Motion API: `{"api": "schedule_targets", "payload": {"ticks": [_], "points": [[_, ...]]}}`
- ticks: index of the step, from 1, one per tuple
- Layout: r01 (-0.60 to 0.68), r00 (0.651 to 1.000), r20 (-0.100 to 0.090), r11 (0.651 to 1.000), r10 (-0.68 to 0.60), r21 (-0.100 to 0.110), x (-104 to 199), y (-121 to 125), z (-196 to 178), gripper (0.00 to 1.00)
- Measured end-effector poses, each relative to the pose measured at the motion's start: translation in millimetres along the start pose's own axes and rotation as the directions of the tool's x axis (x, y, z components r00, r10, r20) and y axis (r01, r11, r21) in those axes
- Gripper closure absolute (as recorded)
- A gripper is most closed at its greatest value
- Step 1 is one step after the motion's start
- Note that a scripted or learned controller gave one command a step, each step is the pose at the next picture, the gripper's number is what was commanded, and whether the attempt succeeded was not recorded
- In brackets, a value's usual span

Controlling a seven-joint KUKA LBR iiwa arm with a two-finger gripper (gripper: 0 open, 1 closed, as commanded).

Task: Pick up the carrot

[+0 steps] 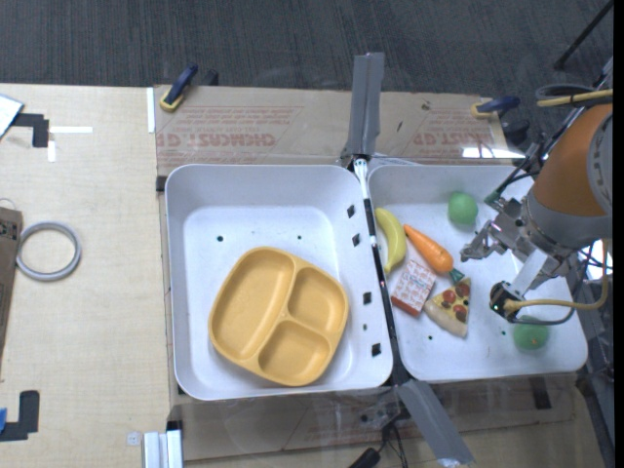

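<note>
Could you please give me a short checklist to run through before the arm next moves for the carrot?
1. Orange plastic carrot unobstructed from above: ok.
2. Carrot clear of neighbours: not ok; its tip looks to touch the yellow plastic banana.
3. Gripper over the carrot: not ok; it sits to the carrot's right in the image.
4. Carrot held: not ok; it lies on the right white bin.
5. Approach path free: cannot tell.

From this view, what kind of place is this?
Likely a robot-manipulation test bench: an arm over two taped-down white bins, toy food such as a carrot and banana, and a plywood top.
</note>
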State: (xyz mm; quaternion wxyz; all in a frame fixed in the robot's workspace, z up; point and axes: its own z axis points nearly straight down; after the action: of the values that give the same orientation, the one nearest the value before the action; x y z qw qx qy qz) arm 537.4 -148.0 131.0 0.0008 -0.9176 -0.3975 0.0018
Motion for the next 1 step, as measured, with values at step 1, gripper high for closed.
{"api": "schedule_targets", "payload": {"ticks": [1], "points": [[0.119, 0.993, -0.005, 0.993, -0.119, -0.014, 20.5, -18.3, 33.0, 0.00]]}}
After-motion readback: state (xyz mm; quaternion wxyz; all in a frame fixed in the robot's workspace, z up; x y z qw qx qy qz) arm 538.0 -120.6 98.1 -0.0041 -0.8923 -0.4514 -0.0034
